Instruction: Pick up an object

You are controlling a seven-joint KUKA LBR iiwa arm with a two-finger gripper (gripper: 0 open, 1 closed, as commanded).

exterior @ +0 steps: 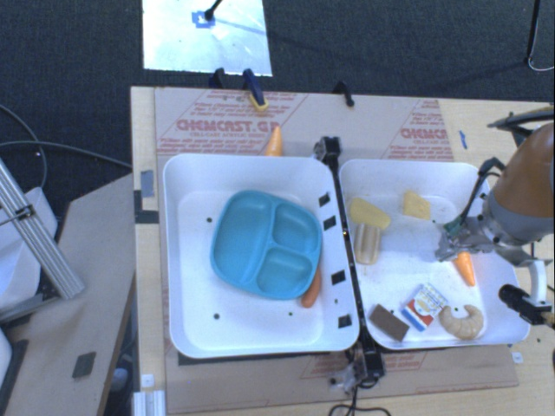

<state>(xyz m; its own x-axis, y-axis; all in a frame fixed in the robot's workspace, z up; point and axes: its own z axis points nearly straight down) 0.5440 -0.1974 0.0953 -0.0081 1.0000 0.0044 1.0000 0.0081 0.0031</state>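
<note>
Arm [525, 189]: enters from right edge, mid-frame, wrist bent down over right bin [395, 170].
Left bin [195, 319]: holds blue divided tray [265, 243], frame centre-left; carrot [310, 289] tucked at tray's lower right.
Gripper [457, 248]: low in right bin; can't tell if fingers spread or closed.
Small carrot [466, 269]: right bin, touching/just below gripper tip.

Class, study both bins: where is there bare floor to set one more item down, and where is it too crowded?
Left bin: bare strips left of and below the blue tray. Right bin: a patch between the popsicle, gripper and snack packet. Crowded: the right bin's lower edge, with the chocolate bar, packet, croissant and carrot.
</note>
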